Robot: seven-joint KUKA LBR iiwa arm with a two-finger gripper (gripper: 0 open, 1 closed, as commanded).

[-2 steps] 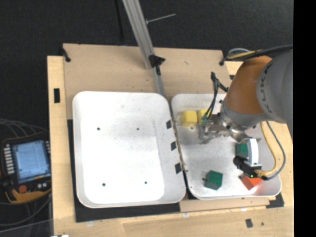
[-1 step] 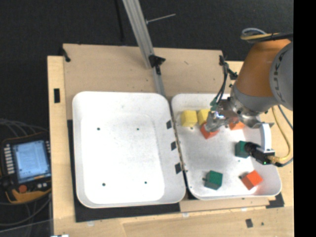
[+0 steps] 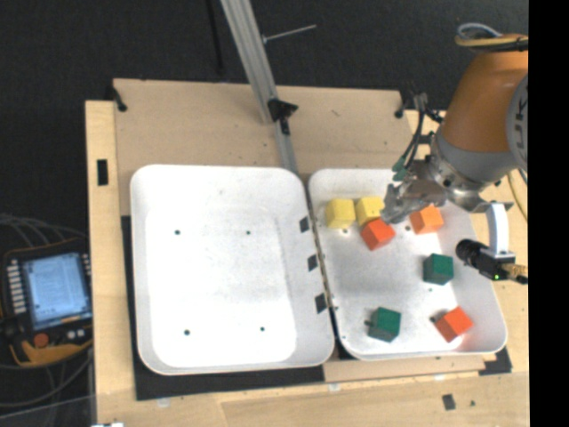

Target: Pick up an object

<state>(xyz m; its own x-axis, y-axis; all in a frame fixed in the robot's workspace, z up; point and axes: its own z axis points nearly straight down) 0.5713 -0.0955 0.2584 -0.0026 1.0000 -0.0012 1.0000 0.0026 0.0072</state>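
The right bin [image 3: 351,327] holds several small blocks. Two yellow blocks [image 3: 340,213] [image 3: 369,208] sit side by side near its back left, with an orange-red block [image 3: 377,233] just in front of them. Another orange block [image 3: 428,219] lies further right. Two green blocks [image 3: 437,269] [image 3: 384,324] and a second orange-red block [image 3: 452,324] lie toward the front. My gripper [image 3: 396,203] hangs low over the back of the bin, between the right yellow block and the orange block. No block shows between its tips.
The left bin [image 3: 218,269] stands next to the right one, separated by a dark-clipped divider [image 3: 316,261]. A slanted metal pole [image 3: 253,56] rises behind the bins. A handheld control pendant [image 3: 49,296] rests off the bench at the left.
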